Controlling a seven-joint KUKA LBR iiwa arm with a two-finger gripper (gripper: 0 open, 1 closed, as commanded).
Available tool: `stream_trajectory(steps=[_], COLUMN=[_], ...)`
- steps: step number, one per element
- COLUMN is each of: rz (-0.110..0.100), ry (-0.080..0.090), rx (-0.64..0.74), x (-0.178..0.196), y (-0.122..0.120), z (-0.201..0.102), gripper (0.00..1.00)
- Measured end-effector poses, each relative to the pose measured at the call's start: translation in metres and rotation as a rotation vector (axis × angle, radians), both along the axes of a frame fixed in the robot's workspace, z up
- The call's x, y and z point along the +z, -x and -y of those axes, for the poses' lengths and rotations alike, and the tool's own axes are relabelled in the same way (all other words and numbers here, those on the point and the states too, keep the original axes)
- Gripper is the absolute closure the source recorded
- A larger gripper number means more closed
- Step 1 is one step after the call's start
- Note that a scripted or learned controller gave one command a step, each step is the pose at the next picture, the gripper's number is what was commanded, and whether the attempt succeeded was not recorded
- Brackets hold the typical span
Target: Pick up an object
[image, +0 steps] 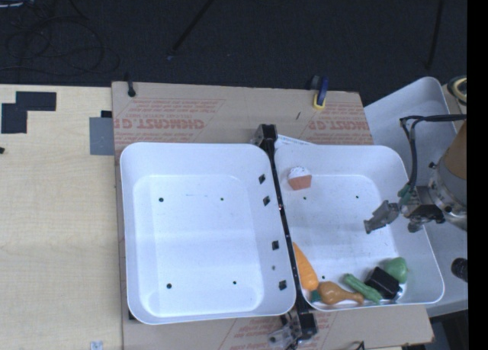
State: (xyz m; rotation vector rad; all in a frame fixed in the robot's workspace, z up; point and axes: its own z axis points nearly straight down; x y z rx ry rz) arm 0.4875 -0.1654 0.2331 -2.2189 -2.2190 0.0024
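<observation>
Reaching in from the right edge of the scene, the grey arm (457, 188) ends in a two-finger gripper (379, 220) that hangs over the right-hand portion of the right bin (347, 165). Whether that tool is released or clenched cannot be told at this angle and size; nothing shows between its tips, so it appears to carry nothing.

Two shallow white bins sit side by side on a sheet of printed cardboard (198, 116). On the left, the left bin (198, 154) offers only its white floor. All the objects lie in the right one.

Most are bunched along that bin's near wall, towards the viewer from the tool. Nearest the tool lies a green piece (395, 268) touching a black block (383, 282), close to the near right corner. Just to their left lies a slim green stick (360, 287), slanting down to the right. Beside it rests a small orange-brown figure (337, 293). An orange carrot shape (304, 266) lies against the divider side, its long axis running from upper left to lower right.

Well apart from this cluster, a small orange and white block (300, 179) sits alone near the bin's far left, across the open floor from the tool.

As a judgement, the green piece and black block are the shortest reach: a move towards the near wall, slightly rightward. The lone block has free room all round but lies farther off, up and to the left.
</observation>
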Motion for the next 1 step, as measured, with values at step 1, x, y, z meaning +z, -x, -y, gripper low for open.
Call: stream_trajectory(steps=[1], rz=[0.005], ry=[0.002], rx=[0.003], x=[-0.1519], y=[-0.0558], z=[-0.0391], gripper=[0.00])
